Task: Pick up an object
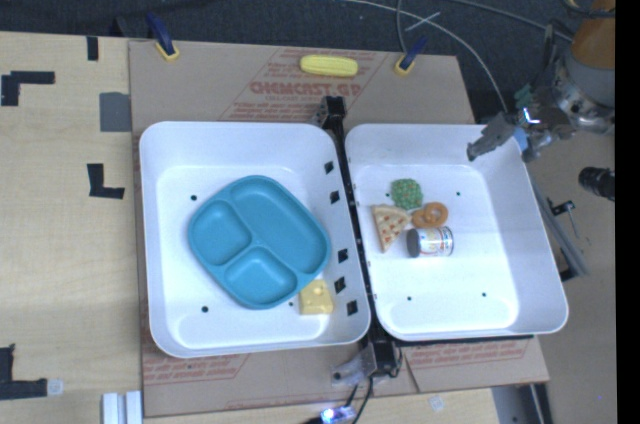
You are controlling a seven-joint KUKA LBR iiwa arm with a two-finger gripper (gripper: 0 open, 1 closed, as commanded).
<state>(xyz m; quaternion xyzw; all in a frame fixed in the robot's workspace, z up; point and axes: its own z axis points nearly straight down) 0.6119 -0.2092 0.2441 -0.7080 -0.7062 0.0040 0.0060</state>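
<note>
The right bin holds a green broccoli-like piece, an orange pretzel, a pizza slice and a small silver can lying on its side, all clustered left of the bin's middle. In the left bin lie a blue divided plate and a yellow cheese wedge. My gripper hangs over the right bin's far right corner, up and to the right of the cluster. Its fingers stand open with nothing between them.
A yellow banana-shaped toy rests on the cardboard behind the bins, between two blue-and-yellow clamps. A black divider runs between the bins. Cables cross the dark floor behind the bench.
</note>
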